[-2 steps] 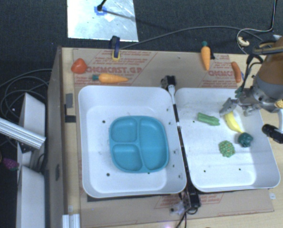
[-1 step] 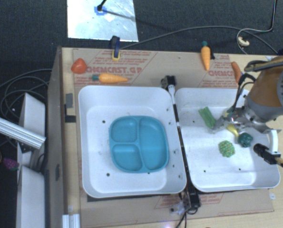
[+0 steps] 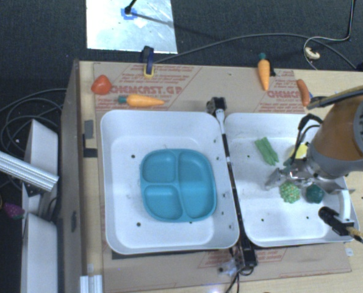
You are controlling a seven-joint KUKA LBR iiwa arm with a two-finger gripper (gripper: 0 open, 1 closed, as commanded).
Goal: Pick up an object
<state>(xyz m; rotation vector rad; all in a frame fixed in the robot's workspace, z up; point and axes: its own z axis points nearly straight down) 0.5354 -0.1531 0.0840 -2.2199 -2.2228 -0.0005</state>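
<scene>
Worktop (image 3: 163,262) front strip lying closest. Claw (image 3: 283,179) being held low in right bin (image 3: 260,224), right beside bumpy green ball (image 3: 289,192); open or closed can't be told tbh. Ball probably being targeted, so claw should be getting centred over it before any squeeze. Teal ball (image 3: 314,193) sitting just beside, likely getting bumped. Green strip (image 3: 267,151) near; blue plate (image 3: 178,185) sitting in left bin (image 3: 123,215); carrot (image 3: 263,72) lying behind.

A robot lab: 2 white bins (image 3: 117,133) on a cardboard-topped bench (image 3: 187,81), loose cables (image 3: 22,112), dark carpet (image 3: 35,29).
</scene>
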